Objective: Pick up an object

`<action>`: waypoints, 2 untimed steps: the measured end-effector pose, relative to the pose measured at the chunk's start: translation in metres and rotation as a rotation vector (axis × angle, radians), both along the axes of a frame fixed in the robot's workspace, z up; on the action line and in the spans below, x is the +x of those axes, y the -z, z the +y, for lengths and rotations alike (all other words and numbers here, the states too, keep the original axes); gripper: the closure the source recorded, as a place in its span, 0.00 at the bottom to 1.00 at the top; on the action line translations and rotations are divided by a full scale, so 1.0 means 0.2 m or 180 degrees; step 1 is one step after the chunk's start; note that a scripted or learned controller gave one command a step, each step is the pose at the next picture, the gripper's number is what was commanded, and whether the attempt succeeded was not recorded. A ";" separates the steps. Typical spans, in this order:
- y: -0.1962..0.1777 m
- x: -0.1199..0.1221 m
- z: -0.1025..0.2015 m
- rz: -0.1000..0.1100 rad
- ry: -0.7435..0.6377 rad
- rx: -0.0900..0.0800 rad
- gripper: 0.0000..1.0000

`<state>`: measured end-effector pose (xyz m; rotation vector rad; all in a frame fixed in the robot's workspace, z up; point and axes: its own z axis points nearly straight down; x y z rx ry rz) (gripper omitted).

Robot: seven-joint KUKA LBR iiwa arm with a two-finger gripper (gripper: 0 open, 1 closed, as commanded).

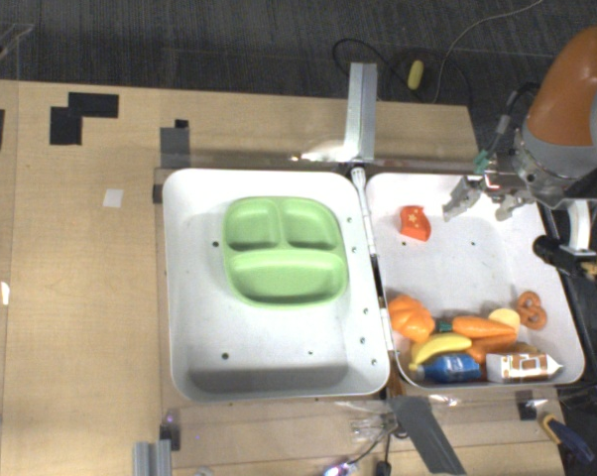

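Left bin (189,266): a green divided plate (283,249) lies flat near its middle. Right bin (447,271): a red block (415,222) sits alone in the upper part. Along the near edge are clustered an orange pepper (410,315), a banana (439,347), a blue item (452,368), a carrot (484,327), a white carton (522,367) and a pretzel (532,309). The jaws (485,200) hang over the bin's upper right, spread apart, grasping nothing, well right of the red block.

Toy food pile (472,343), right bin's near edge
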<state>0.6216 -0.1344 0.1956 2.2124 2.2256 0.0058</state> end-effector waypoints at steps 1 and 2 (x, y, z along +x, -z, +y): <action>0.54 0.14 0.21 -0.0017 -0.0101 -0.0004 0.00; 0.48 0.14 0.22 -0.0018 -0.0107 0.0001 1.00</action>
